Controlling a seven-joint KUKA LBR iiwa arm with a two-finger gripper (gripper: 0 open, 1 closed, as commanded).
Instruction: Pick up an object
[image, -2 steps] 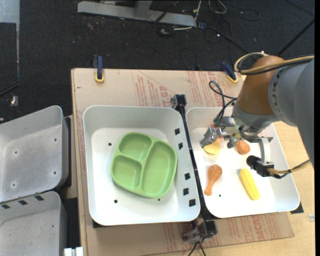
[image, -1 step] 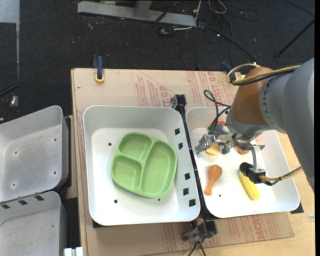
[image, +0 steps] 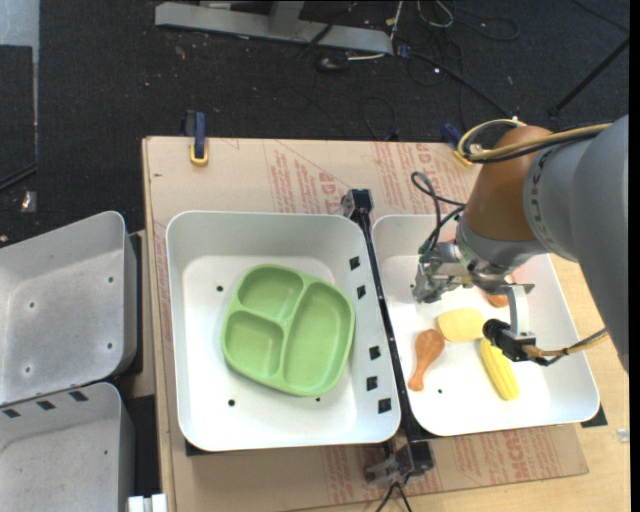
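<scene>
Two shallow white bins sit side by side on a cardboard-covered bench (image: 260, 165).

The left bin (image: 190, 300) contains one item: a light green divided plate (image: 288, 329) with three compartments. The plate lies flat near the centre of the bin floor, and nothing is visible in its compartments.

The right bin (image: 560, 390) contains toy food items grouped near its centre:
- One orange-brown drumstick (image: 426, 357), lying at a slant near the bin's left wall, round end uppermost in the view.
- One pale yellow rounded piece (image: 461, 325), just to the right of the drumstick's round end.
- One yellow corn cob (image: 499, 370), lying at a slant to the right of the drumstick and below the pale yellow piece.
- One small orange piece (image: 497, 299), partly hidden under the arm; its type cannot be determined.

The grey arm with its orange band (image: 505, 195) enters from the right and reaches down into the upper half of the right bin. The gripper (image: 438, 283) is positioned above the bin floor, up and to the left of the pale yellow piece. From this angle the spread of the gripper cannot be determined. No object is seen held. A black fitting (image: 505, 338) with an attached cable lies between the pale yellow piece and the corn cob.

Count: two bins, one plate, four toy items.
</scene>
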